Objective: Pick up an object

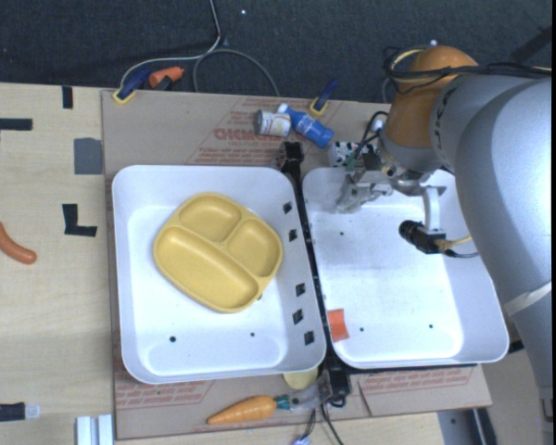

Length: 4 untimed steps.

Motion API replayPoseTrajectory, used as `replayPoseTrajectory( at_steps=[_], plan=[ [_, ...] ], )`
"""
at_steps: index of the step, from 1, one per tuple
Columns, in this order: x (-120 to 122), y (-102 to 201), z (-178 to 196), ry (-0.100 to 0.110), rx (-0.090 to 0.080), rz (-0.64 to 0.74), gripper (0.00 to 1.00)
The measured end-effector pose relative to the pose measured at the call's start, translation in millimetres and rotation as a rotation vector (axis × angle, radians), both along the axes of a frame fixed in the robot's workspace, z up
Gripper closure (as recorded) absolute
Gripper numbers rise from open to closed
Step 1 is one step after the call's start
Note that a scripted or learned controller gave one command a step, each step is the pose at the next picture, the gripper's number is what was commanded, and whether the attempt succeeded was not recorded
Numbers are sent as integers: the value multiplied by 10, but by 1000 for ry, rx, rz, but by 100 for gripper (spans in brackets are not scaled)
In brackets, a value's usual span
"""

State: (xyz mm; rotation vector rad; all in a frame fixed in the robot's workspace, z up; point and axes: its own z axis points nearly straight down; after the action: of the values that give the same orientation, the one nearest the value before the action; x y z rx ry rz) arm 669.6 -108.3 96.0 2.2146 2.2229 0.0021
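An orange plastic carrot [244,410] lies outside the bins at the bench's near edge, so it is probably no target. The yellow divided plastic plate [218,250] lies flat in the left white bin [130,276], free to take. The grey arm [505,174] puts its jaws low in the right white bin [445,341], at the far left corner, well apart from the plate. I cannot tell if they are released or clenched.

In the left bin [130,276] a yellow divided plate [219,250] covers the middle, leaving passable floor along the front and side walls, while the right bin [482,327] has 1 obstacle, the arm [500,146] over its far corner.
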Motion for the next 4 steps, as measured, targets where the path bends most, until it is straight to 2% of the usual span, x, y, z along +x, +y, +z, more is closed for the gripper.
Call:
replayPoseTrajectory(
  at_steps=[1,2,3,4],
  plan=[
    [-3,-2,-7,1,-1,0,0],
    [-187,152,-61,6,1,-3,0],
    [-3,37,-106,3,3,-1,0],
    [0,43,0,0,1,0,100]
  ],
)
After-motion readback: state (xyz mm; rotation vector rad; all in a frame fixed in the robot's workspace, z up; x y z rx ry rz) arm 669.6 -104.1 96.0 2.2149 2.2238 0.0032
